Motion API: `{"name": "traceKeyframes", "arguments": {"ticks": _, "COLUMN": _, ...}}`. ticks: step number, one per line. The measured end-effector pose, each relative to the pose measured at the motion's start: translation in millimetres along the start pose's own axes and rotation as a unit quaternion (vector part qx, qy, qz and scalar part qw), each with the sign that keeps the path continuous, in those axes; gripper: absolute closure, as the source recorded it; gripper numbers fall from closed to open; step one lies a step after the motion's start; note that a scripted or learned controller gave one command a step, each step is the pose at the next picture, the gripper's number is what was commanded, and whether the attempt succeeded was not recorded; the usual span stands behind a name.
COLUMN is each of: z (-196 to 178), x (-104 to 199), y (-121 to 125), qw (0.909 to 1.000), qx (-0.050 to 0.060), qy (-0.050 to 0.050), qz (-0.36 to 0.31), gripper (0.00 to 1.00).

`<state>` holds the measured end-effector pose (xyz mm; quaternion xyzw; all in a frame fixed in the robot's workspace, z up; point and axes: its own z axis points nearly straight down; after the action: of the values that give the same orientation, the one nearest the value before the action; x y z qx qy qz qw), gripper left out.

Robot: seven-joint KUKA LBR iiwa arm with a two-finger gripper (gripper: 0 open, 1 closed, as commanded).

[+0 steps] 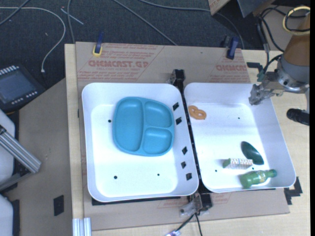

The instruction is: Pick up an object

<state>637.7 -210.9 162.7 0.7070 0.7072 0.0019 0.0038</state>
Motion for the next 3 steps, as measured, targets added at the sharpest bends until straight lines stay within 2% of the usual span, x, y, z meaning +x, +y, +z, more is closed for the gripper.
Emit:
{"name": "traceKeyframes", "arguments": {"ticks": 2, "z": -98, "x": -6, "y": 15, "qw": 1.0000, "qx": 0.001, "qy": 0.000, "qz": 0.000, "gripper": 1.00}}
{"name": "traceKeyframes", "arguments": {"ticks": 3, "z": -98, "x": 50, "y": 20, "qw": 1.0000, "qx": 0.004, "qy": 0.002, "qz": -0.002, "gripper": 1.00}}
